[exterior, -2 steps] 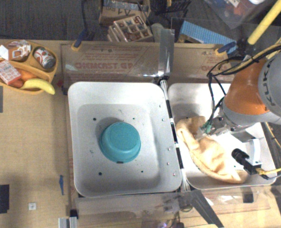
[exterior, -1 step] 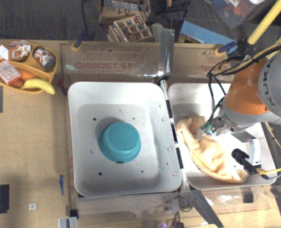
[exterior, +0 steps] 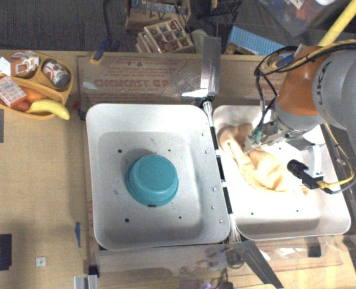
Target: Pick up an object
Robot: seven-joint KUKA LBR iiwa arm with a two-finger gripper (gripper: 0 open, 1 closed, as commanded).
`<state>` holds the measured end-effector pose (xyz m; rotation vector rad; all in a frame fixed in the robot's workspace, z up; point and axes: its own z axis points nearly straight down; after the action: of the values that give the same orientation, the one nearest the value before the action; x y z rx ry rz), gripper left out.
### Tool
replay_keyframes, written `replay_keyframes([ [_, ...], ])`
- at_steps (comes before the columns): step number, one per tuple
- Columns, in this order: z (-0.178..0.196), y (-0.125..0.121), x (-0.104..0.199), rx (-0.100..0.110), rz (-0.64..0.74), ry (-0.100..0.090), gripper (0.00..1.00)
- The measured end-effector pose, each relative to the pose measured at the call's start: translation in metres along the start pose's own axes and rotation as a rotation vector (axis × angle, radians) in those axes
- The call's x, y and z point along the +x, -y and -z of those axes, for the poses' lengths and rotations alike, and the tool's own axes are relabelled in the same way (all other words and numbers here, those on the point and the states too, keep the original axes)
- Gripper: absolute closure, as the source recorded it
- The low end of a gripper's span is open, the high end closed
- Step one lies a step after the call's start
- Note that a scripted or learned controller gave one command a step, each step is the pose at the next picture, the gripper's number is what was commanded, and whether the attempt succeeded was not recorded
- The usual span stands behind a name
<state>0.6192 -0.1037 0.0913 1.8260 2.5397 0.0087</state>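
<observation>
Cloth (exterior: 259, 164), pale yellow-tan and crumpled into soft folds, lies in the right bin (exterior: 298, 218); one lobe of it reaches toward that bin's left wall, the rest spreads toward the middle; the gripper (exterior: 263, 135) sits low over the cloth's upper part, touching or nearly touching the fabric; whether its fingers are spread or closed cannot be told, nor whether any fabric is between them. Behind the gripper, the grey arm with its orange band (exterior: 298, 92) enters from the right, with cables looping around the wrist. Below the gripper, past the cloth, the bin floor is bare white up to the near rim. Left of the gripper, across the two bins' touching walls, the left bin (exterior: 106, 131) holds a teal bowl (exterior: 153, 179) turned upside down, with bare floor all around it.
</observation>
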Motion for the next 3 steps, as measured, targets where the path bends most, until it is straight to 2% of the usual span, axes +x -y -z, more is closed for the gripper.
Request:
replay_keyframes([
  [2,0.0,0.0,0.0,0.0,0.0,0.0,0.0],
  [3,0.011,-0.001,-0.001,-0.003,0.002,0.004,1.0],
])
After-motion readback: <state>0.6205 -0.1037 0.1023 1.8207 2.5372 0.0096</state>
